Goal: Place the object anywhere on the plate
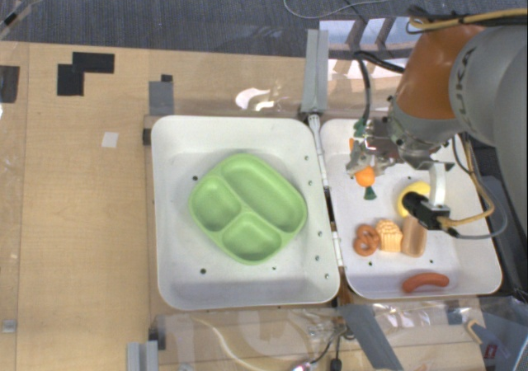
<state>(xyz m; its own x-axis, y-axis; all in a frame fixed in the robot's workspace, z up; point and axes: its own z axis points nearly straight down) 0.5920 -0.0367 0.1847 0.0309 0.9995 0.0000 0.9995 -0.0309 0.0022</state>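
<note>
Two white bins sit side by side on the tabletop (74, 221): the left bin (177, 279) carries the green divided plate (247, 206), the right bin (478, 274) carries the toy food. Gripper (369, 165) is low over the right bin's upper left corner, just above a small orange carrot (365, 178) with a green tip; the arm's wrist covers the fingers, so I cannot tell whether they are spread or closed, nor whether the carrot is between them. Carrot is the likely task object, well apart from the plate, with the bin walls between. Risk, as I judge it: the carrot is small and close to the wall, so a grasp could slip or nudge it away, and a weak hold could drop it on the way across the divider. Other items nearby: yellow piece (412, 196), pretzel (366, 239), yellow corn-like piece (388, 236), tan roll (412, 237), red sausage (426, 282). A black cable (346, 7) loops behind.
</note>
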